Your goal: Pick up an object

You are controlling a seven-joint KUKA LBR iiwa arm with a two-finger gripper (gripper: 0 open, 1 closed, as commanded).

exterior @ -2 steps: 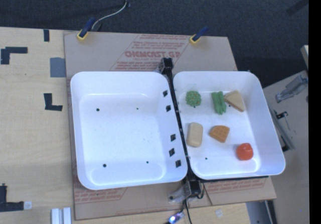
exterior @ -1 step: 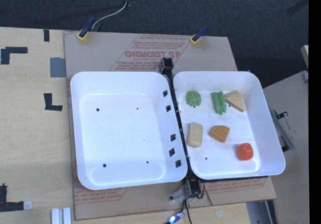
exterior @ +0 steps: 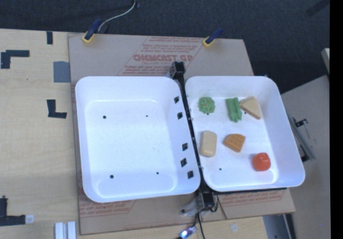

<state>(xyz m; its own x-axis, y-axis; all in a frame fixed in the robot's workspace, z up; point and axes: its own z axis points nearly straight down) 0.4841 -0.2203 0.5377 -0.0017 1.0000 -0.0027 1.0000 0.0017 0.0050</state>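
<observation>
2 shallow white bins are counted: a left bin [exterior: 91, 125] and a right bin [exterior: 278, 120]. 5 small items are counted in the right bin: 1 green floret [exterior: 206, 105], 1 green pod [exterior: 233, 109], 1 tan wedge [exterior: 251, 107], 1 beige block [exterior: 208, 143], 1 orange piece [exterior: 235, 142] and 1 red piece [exterior: 261, 162], which makes 6. 2 clamps [exterior: 91, 31] are seen on the cardboard sheet [exterior: 155, 57].

Two bins side by side on a cardboard sheet [exterior: 161, 58], which lies on the bench [exterior: 32, 141]. Left bin [exterior: 88, 93] and right bin [exterior: 278, 98] touch along their inner edges. All objects in right bin. Far row, left to right: broccoli piece [exterior: 206, 105], bean pods [exterior: 233, 109], wedge [exterior: 251, 107], the pods and wedge just beside each other. Near row: bread roll [exterior: 208, 143] at left beside the inner wall, cracker-like piece [exterior: 235, 142] to its right, tomato [exterior: 261, 162] nearest the right corner. Two clamps [exterior: 90, 33] on the cardboard's far edge, left and right. Cable [exterior: 128, 2] runs behind the left clamp.
</observation>
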